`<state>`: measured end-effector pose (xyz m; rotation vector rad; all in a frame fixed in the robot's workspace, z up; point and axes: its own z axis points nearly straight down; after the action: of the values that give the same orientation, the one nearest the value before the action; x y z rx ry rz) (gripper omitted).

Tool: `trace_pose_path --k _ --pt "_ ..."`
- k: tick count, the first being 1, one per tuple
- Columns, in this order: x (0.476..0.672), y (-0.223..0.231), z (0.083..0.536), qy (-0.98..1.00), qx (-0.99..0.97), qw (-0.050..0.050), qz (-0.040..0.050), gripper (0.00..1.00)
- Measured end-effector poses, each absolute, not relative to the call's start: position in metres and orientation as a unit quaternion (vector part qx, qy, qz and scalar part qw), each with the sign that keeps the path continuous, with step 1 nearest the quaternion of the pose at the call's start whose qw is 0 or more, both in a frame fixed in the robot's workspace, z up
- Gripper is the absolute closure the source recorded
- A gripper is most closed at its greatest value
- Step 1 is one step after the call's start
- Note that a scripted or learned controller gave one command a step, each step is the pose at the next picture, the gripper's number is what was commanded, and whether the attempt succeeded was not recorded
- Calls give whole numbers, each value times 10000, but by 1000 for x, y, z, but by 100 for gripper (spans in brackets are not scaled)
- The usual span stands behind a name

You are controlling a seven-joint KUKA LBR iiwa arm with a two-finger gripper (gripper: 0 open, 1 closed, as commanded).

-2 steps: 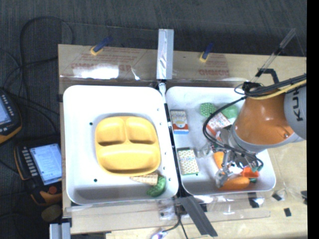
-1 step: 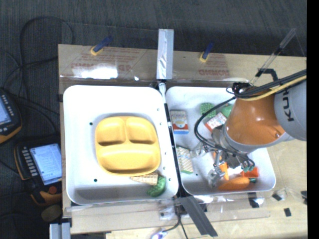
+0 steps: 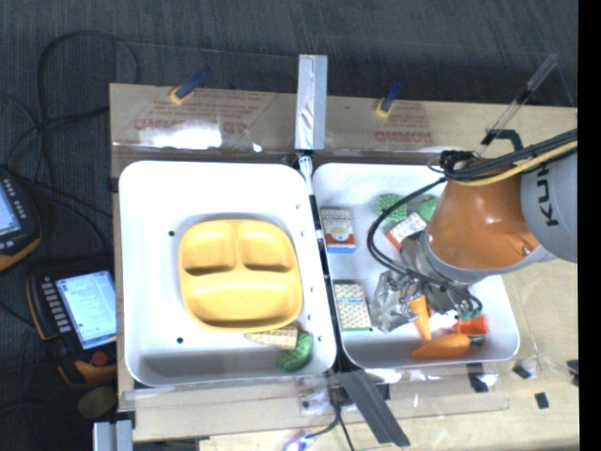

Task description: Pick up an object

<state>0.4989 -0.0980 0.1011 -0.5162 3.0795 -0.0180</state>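
Two shallow white plastic bins sit side by side on a pale wooden bench, parted by a thin dark divider [image 3: 317, 252], which serves as the landmark here. Left of the divider, the left bin [image 3: 150, 252] holds a glossy yellow tray [image 3: 241, 272] with rounded corners and three moulded compartments. Just below the tray's lower edge lies a tan wedge with a waffle-like texture [image 3: 268, 337], and beside that, near the divider's lower end, a knobbly green piece [image 3: 299, 350].

Right of the divider, the right bin [image 3: 394, 350] is cluttered. A small box with an orange and blue face [image 3: 337, 228] lies just beside the divider, and lower down a pale speckled packet [image 3: 350, 305] lies equally near it. Farther right are a green and white patterned packet [image 3: 407, 214], partly hidden by the arm, and along the bin's lower wall a smooth orange carrot-shaped piece [image 3: 439, 347] with a small red-orange item [image 3: 472, 325] next to it.

The arm's broad orange band [image 3: 479, 228] hangs over the right bin, well right of the divider. Below it the gripper [image 3: 411, 306], metallic and crinkled-looking, is down among the clutter with an orange piece against it; whether its fingers are spread or closed on anything cannot be told.
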Motion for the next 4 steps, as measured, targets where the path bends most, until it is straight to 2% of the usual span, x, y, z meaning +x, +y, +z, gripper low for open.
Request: trace_pose_path --k 1,2,3,4 --pt "499 -98 101 9863 -1649 93 -57 0" --pt "500 -98 110 9863 -1647 98 -64 100" --pt "500 -99 110 9864 -1640 98 -68 0" --pt "499 -104 91 9911 -1327 80 -25 0"
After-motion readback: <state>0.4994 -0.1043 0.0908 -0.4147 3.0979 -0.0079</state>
